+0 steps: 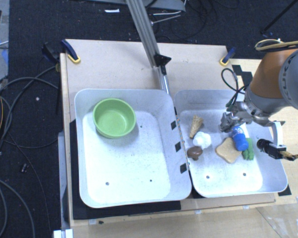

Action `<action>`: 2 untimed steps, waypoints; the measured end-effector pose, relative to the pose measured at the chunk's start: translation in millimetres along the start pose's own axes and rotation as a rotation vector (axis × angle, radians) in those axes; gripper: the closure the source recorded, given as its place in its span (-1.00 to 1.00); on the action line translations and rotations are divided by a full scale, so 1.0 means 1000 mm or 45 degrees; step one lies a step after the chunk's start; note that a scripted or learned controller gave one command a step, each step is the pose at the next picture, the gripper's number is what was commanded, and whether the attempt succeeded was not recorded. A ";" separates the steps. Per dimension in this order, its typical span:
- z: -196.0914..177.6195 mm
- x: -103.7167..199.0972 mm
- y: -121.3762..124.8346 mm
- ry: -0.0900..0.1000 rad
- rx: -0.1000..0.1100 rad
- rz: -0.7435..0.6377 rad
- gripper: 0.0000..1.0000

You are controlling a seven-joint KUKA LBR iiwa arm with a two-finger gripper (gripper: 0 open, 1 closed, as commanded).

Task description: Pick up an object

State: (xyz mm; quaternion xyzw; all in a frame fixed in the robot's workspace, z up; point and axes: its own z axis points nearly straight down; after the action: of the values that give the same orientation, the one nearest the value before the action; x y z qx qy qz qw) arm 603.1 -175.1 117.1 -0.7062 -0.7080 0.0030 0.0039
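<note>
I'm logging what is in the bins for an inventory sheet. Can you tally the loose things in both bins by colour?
Green: 2, the bowl and a small green piece
Tan: 2, the cone and a flat tan piece
White: 1, a lumpy white thing
Brown: 1, a small brown lump
Blue: 1, a blue thing
Total: 7

Count, bench: 2 white bins, left bin and right bin. 1 green bowl. 1 tan cone. 1 white lump. 1 brown lump. 1 tan slab. 1 blue item. 1 green item.
</note>
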 end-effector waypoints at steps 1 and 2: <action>0.025 0.001 0.001 -0.003 -0.008 0.000 -1.00; 0.017 0.003 0.001 -0.003 -0.004 -0.004 1.00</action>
State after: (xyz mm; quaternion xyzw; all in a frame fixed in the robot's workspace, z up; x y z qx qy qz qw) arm 604.0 -172.5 99.8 -0.7051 -0.7091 0.0026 0.0018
